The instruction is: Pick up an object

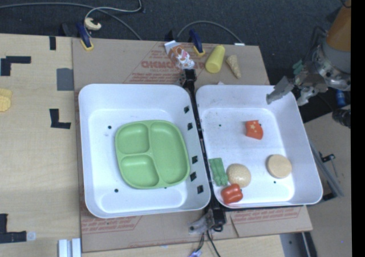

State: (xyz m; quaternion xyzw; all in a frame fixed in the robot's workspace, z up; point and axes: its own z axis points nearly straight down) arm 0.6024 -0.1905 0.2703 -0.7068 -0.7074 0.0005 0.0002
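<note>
1. Nearest the lens, at the bottom of the view: a red pepper (231, 194) lies against the front wall of the right bin (296, 136), touching a tan round piece (239, 174) behind it.
2. Green flat piece (217, 170): lies along the right bin's left wall, just beside the tan piece; too small for me to identify.
3. Pale round disc (279, 166): sits apart from that cluster, toward the bin's right side.
4. Red-orange piece (254, 129): alone near the bin's middle; blurred, so I cannot name its kind.
5. Count in the right bin: five pieces, any of them a thing to pick, none between my fingers.
6. Left bin (94, 136): holds one green tray (151, 153) with three compartments, tilted slightly.
7. My pincer (288, 92): hovers over the right bin's far right corner, above its rim and well apart from all five pieces. Its grey parts overlap and blur; I cannot tell how its fingers stand.
8. My arm (336, 45): cut off by the right edge, the orange band only partly seen.
9. Behind the bins, on the cardboard sheet (142, 68): one yellow cylinder (215, 58), one tan cone (234, 66) and one small printed item (180, 55), hard to make out.
10. Two blue clamps (85, 36) hold the sheet's far edge; a second is at (196, 42).
</note>
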